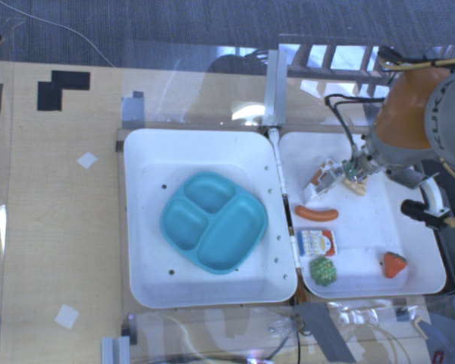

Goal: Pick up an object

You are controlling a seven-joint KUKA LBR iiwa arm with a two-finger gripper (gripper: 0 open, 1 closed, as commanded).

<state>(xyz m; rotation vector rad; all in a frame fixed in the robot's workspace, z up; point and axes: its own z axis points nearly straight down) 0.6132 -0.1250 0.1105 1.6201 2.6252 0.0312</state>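
Note:
The right bin [383, 218] holds several small items. An orange sausage [316, 214] lies near its left wall, with a small red and white carton [317, 243] below it and a green broccoli [323, 271] at the front. A red strawberry [394, 265] sits at the front right. My gripper [327, 177] reaches in low at the back of this bin, just above the sausage. A small orange-brown piece [318, 177] shows at its tip, and I cannot make out what it is. A pale beige item [356, 187] lies beside the wrist.
The left bin [148, 203] bears a blue divided plate [214, 222] in its middle. A metal divider [282, 196] separates the two bins. The orange-banded arm [409, 116] covers the right bin's back right corner, with cables around it.

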